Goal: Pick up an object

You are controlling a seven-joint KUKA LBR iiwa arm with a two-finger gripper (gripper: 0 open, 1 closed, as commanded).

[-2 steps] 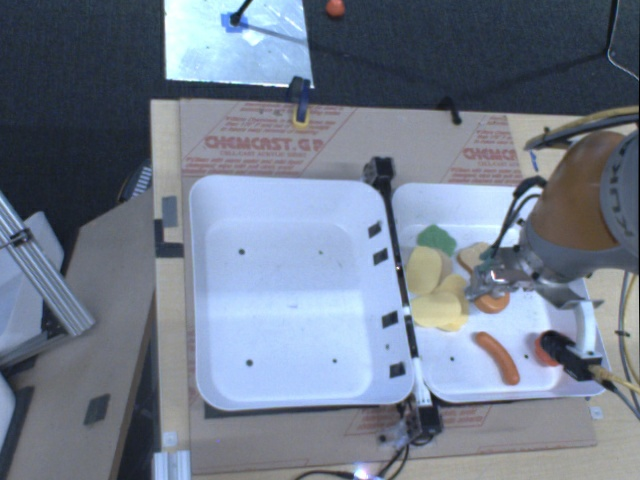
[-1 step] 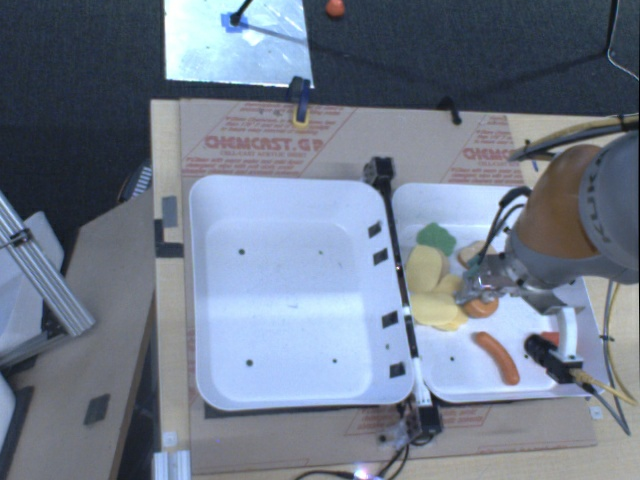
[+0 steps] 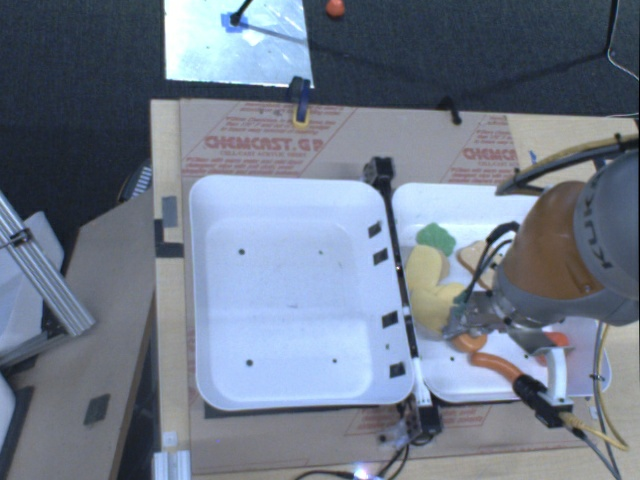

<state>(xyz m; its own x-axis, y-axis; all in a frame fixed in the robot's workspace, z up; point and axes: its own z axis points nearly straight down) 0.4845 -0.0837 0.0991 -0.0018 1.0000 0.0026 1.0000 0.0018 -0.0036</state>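
Dark carpet surrounds a wooden desk (image 3: 110,268) topped with a printed cardboard sheet (image 3: 270,138). A shiny metal plate (image 3: 200,28) and a small orange ball (image 3: 335,7) lie on the floor beyond the desk. Two shallow white bins sit side by side on the cardboard: the left bin (image 3: 290,288) and the right bin (image 3: 450,203), joined along a black-clipped seam.

The right bin holds the objects. A yellow curved toy (image 3: 428,288) lies near the seam, with a green piece (image 3: 436,235) touching its upper end. A tan item (image 3: 472,257) sits just beside it, partly hidden by the arm. An orange curved object (image 3: 490,360) lies near the front wall of the bin.

The grey arm (image 3: 580,248), with its orange band, reaches in from the right and covers much of the right bin. The end effector (image 3: 468,320) sits low, just beside the yellow toy's lower end and above the orange object; whether it is spread or pressed together cannot be told, as cables and the wrist hide it.
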